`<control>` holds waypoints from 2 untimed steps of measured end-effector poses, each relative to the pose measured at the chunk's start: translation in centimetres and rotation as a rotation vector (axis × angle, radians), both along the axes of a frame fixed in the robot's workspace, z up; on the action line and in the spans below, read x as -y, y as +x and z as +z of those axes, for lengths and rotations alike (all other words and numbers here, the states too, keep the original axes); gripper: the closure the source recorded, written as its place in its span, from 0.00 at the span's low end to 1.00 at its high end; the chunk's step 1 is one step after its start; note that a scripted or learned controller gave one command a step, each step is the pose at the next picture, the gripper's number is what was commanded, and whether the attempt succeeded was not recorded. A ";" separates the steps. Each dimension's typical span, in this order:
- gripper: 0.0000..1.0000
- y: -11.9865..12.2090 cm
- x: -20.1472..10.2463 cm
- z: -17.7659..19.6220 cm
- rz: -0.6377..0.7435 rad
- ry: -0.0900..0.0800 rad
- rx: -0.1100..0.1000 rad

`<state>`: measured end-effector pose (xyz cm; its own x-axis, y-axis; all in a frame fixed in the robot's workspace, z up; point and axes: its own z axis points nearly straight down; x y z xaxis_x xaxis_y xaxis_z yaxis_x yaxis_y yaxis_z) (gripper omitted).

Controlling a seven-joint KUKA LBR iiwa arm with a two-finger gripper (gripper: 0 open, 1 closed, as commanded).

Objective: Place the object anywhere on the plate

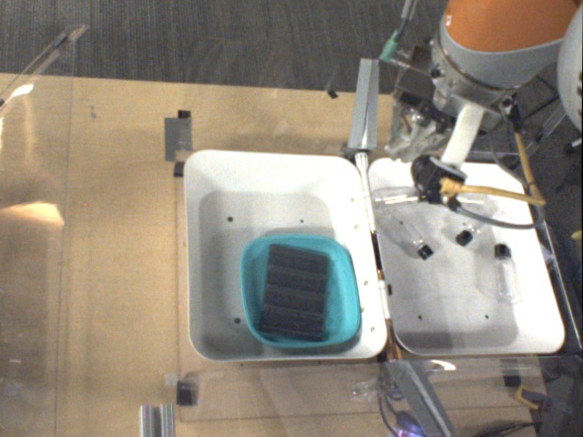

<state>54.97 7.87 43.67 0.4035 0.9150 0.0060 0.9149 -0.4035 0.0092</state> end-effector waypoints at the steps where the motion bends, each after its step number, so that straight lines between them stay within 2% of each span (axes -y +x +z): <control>1: 1.00 -6.2 -4.1 0.0 -0.039 0.002 -0.001; 2: 1.00 -3.8 -6.7 -21.3 0.011 -0.001 -0.011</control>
